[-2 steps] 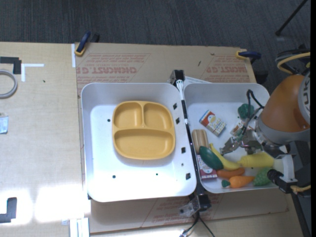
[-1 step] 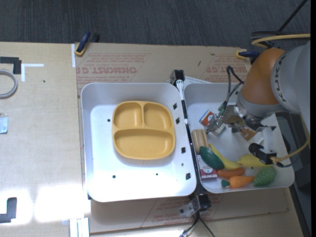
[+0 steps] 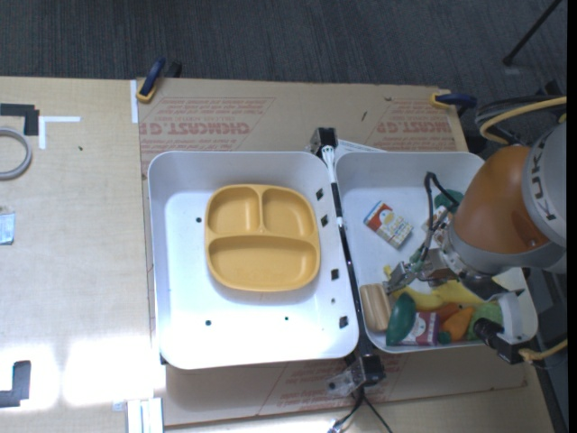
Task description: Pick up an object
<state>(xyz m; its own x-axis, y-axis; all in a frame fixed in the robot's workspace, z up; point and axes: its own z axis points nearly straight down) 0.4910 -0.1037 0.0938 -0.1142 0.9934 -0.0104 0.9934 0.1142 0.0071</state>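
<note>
At the near edge of the right bin [image 3: 407,171], a heap of toy food lies against the near wall: a tan bread-like block [image 3: 374,306] at the left, a dark green pepper-shaped piece [image 3: 400,317] beside it, a red-and-white packet [image 3: 419,330], an orange carrot-like piece [image 3: 458,321] and a yellow banana-like piece [image 3: 448,293]. The end effector [image 3: 417,272] of the grey arm [image 3: 505,210], reaching in from the right, hangs low over this heap, its metal fingers pointing left just above the green and yellow pieces; whether they are spread or pressed together cannot be told, and nothing is seen pinched between them. Farther in, a small white carton with a coloured print [image 3: 389,225] lies alone on the bin floor, apart from the heap. In the left bin [image 3: 171,269] a yellow three-compartment plate [image 3: 263,237] sits toward the far half. Both bins rest on cardboard on the table [image 3: 72,269], and a blue clamp [image 3: 151,78] grips the far cardboard edge
</note>
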